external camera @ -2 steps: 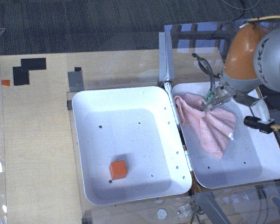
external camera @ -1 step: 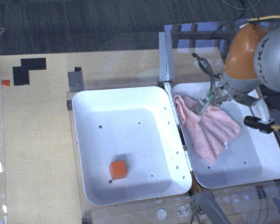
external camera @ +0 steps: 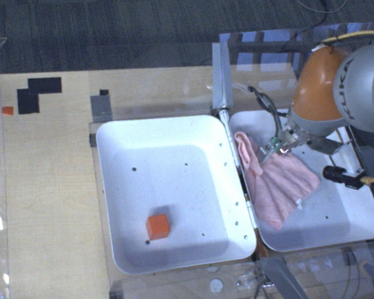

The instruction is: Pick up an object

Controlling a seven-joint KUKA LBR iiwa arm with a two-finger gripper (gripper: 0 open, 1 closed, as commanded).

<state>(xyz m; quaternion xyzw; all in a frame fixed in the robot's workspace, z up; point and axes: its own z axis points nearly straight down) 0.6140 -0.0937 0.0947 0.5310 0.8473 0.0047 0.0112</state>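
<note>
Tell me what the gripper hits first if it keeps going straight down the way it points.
Probably the pink cloth in the right bin: the gripper sits at its upper edge. Depth is hard to judge.

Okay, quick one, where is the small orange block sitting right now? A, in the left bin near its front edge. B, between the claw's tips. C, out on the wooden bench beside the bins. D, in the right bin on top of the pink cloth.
A: the orange block lies alone on the floor of the left bin, toward its near edge, while the pink cloth fills the right bin.
</note>
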